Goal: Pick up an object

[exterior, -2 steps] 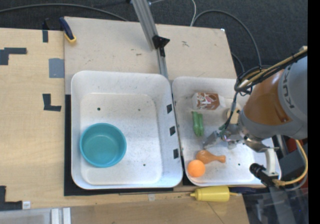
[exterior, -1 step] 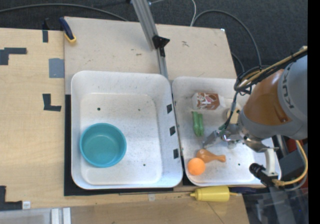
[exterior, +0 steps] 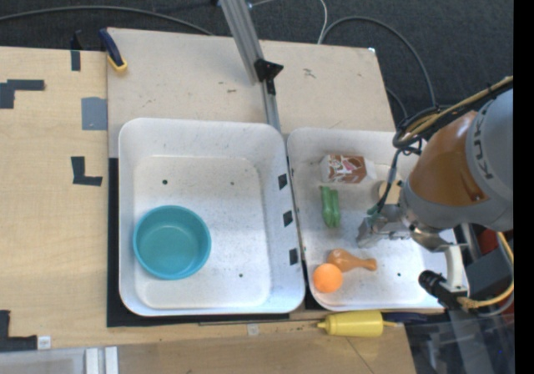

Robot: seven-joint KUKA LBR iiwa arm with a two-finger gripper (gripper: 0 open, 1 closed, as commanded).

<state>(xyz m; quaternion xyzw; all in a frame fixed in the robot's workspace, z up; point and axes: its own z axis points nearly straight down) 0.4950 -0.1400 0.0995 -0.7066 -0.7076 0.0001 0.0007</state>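
Right bin [exterior: 310, 197] — hand [exterior: 368, 233] just above-right of orange ball [exterior: 328, 279], apart.

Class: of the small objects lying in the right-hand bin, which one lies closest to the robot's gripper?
The tan drumstick-shaped toy, just below the gripper. The orange ball, green piece and brown packet lie farther off.

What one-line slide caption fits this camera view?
KUKA arm's hand low in the right bin near a green object, orange ball and wrapped snack; teal bowl in the left bin.

Gripper [exterior: 368, 230] low in right bin [exterior: 400, 289] — beside green object [exterior: 330, 205]
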